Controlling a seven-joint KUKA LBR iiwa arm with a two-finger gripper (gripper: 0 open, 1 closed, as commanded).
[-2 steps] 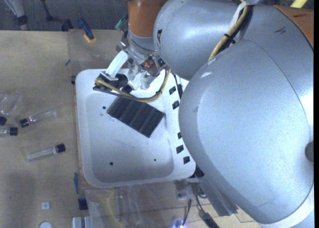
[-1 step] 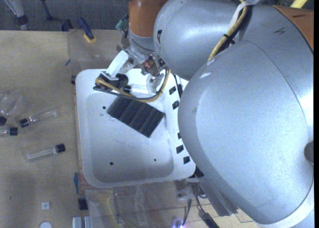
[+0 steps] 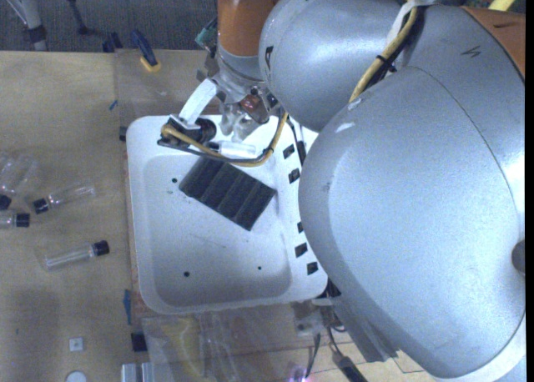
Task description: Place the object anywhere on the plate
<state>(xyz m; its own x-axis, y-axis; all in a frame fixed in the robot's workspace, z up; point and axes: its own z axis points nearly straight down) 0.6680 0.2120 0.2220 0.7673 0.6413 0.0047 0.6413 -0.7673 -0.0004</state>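
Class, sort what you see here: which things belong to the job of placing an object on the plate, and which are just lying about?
Job: gripper; dark ribbed plate; white bin.
Lying about: vials on the bench; blue clamp.

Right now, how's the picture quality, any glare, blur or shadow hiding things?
Camera view: soft overall, glare on the grey arm shell, which looms large and covers much of the bin; the gripper is blurry, with shadow beneath it; the dark ridged plate reads clearly.

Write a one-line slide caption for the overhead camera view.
The grey arm's gripper hovers at the far edge of a white bin holding a dark ribbed plate.
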